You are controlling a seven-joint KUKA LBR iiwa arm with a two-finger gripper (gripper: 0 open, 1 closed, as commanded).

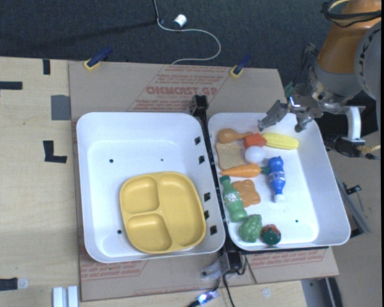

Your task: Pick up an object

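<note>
Lying nearest the camera in the right white plastic bin (326, 190), a red-and-green toy strawberry (270, 235) sits beside a green toy broccoli (250, 227) and a green bottle (231, 197). Farther back come an orange toy carrot (243, 170), a blue-and-white toy bottle (276, 176), a slice of toy bread (229, 154), a white egg (255, 153) and a yellow corn cob (280, 141). A yellow divided plate (161, 211) rests in the left white bin (102, 146). Beyond, the grey two-finger gripper (285, 116) hangs above the right bin's far edge, fingers spread wide, nothing between them.
</note>
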